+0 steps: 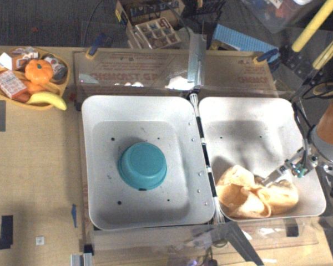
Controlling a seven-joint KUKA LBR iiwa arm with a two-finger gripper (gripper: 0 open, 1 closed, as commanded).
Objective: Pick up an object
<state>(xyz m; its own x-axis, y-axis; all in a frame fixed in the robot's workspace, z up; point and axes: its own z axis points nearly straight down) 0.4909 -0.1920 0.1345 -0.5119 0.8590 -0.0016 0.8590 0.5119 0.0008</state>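
Observation:
A crumpled tan cloth (250, 195) lies along the near edge of the right bin (250, 121). A teal bowl (143, 165) sits upside down in the middle of the left bin (100, 115). My gripper (269, 177) reaches in low from the right side of the right bin. Its tip is at the top of the cloth, near the cloth's middle fold. I cannot make out whether it touches or holds the fabric. The arm's orange band (328, 123) shows at the right edge.
A dish of toy fruit (30, 79) stands on the bench at the far left. Cardboard walls (155, 68) and a metal post (196, 60) rise behind the bins. A narrow divider (202, 148) separates the two bins.

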